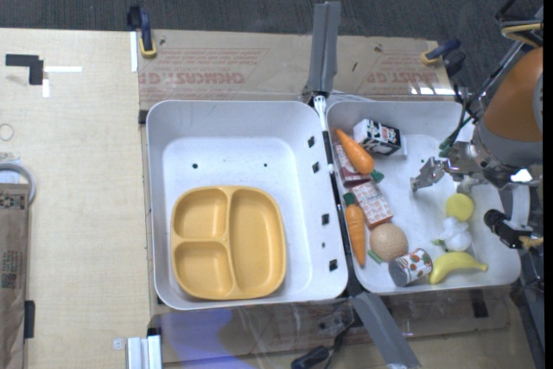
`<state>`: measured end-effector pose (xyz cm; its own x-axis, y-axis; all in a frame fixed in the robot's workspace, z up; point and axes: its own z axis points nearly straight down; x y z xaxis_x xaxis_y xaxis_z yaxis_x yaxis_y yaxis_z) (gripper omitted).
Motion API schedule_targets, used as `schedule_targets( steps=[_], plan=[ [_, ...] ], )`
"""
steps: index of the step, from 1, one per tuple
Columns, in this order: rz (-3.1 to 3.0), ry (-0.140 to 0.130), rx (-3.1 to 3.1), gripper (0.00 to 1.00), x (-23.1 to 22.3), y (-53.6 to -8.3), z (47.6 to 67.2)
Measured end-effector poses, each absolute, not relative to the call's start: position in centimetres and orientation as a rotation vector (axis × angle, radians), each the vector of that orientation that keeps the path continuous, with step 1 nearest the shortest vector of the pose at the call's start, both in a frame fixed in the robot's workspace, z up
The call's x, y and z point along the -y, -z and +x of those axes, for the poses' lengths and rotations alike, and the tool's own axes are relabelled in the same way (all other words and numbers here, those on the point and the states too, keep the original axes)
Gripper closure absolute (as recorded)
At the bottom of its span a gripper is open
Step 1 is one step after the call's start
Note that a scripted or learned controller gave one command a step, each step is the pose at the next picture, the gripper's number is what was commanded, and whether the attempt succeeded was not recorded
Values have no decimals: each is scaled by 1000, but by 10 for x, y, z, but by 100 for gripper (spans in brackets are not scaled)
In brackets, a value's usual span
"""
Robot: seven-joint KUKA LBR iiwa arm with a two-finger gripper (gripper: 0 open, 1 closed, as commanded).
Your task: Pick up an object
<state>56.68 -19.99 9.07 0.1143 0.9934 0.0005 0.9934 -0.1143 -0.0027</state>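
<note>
Gripper (425, 177) low over bare floor of right bin (406, 121), fingers slightly parted, holding nothing. Candidate lemon (460, 206) just beside; banana (455, 266) near front wall. Yellow tray (229, 242) alone in left bin (233, 121), presumably receiving side.

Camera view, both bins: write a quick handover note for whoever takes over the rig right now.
End effector: low in the right bin, nothing visibly between its fingers.
Right bin holds two carrots, cow-print carton, red packets, round brown ball, can, banana, lemon, white piece.
Left bin: yellow divided plate.
Done: no pick.
Left: grasp and lift one object.
</note>
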Motion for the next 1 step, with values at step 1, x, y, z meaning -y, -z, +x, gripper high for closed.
schedule_targets(
  steps=[1],
  plan=[
    [-2344, -2, 2089, 0, 200, -91, 567]
  ],
)
